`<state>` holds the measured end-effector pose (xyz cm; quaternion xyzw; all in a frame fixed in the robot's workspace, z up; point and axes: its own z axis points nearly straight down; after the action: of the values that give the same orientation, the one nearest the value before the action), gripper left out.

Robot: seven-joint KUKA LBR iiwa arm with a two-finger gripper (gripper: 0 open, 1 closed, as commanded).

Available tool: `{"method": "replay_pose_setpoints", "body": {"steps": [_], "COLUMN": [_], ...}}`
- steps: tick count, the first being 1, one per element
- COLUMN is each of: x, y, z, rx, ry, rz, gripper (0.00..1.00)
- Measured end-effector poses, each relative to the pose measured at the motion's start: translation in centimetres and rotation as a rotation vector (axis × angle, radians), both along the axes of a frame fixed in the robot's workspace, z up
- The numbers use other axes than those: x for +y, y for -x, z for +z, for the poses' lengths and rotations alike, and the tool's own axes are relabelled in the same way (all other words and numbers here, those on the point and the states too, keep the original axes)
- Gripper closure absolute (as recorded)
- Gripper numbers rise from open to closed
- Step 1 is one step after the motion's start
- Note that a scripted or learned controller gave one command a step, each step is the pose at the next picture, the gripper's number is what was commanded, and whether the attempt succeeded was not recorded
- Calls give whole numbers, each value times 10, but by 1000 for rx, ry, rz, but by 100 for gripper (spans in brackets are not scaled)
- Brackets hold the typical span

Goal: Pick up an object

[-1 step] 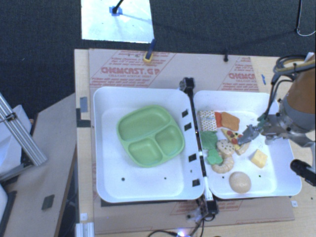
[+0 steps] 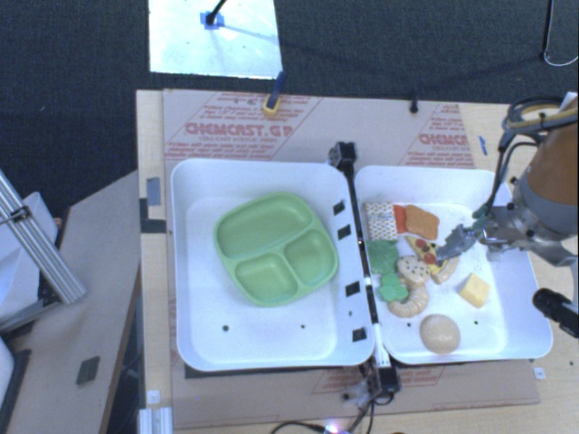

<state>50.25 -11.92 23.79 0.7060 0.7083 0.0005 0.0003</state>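
Hovering over the pizza slice (image 2: 432,262) in the right bin (image 2: 520,333), the jaws' (image 2: 450,245) state is unclear.

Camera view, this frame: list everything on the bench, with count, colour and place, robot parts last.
White bins: 2, white, side by side on the bench.
Divided plate: 1, light green, three compartments, middle of the left bin.
Toy food pile: several pieces, mixed colours, left half of the right bin; exact count hard to tell.
Orange slab: 1, orange, top of the pile.
Green pieces: 2, green, by the divider.
Yellow wedge: 1, pale yellow, right of the pile, apart.
Round piece: 1, beige, front of the right bin.
Cardboard sheet: 1, tan with red print, under the bins.
Gripper: 1, grey, low at the pile's right edge.
Arm: 1, grey with orange band, from the right.
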Motion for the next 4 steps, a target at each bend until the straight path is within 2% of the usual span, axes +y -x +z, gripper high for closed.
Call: {"method": "replay_pose_setpoints", "body": {"steps": [1,2,3,4], "x": [-6,2,2,2], "y": [7,1,0,-1], "z": [-58,-116,-154,-142], "rx": [4,5,0,-4], "ry": [-1,-1,-1,0], "rz": [-3,-2,-4,-3], "gripper": [0,0,0,100]}}
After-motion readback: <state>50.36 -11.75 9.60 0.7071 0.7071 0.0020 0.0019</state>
